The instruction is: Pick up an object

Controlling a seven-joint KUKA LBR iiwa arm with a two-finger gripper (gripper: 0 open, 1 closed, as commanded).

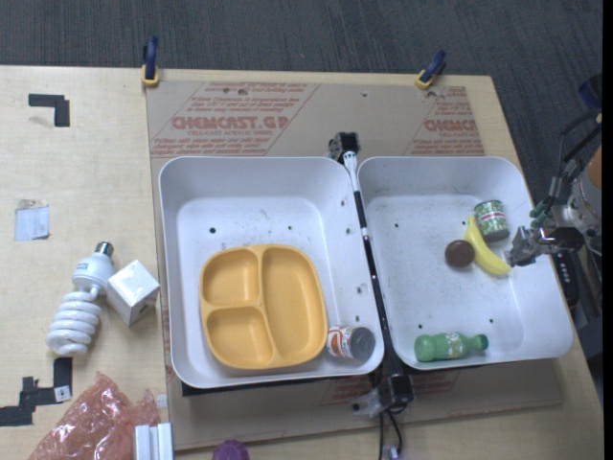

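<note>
Farthest from me, out on the bench beyond both bins, lie a bulb (77, 305) and a white cube (133, 291), touching each other, with a pink mesh bag (91, 415) nearer the front edge. None of that is within easy reach.

Coming my way, the left bin (182, 190) holds a yellow tray (261, 306) with three compartments, and a small jar (351, 343) lies on its side just beside the tray's near corner.

Then the right bin (421, 175), the one I am working at. A green bottle (450, 346) lies on its side along the front wall, well apart from me. Closer, a brown ball (460, 253) touches a banana (486, 250), and a small can (491, 218) stands at the banana's far end. My gripper (529, 245) sits at the bin's right wall, just beside the banana's near tip. It is too small and dark here to say whether it is parted or closed, and I see nothing in it.

I judge the banana the natural pick. It looks like a light toy, smooth and curved, so likely to slip or roll if pinched at an end. I would take it across the middle of the curve, squeezing its narrow sides, clear of the ball and the can.
</note>
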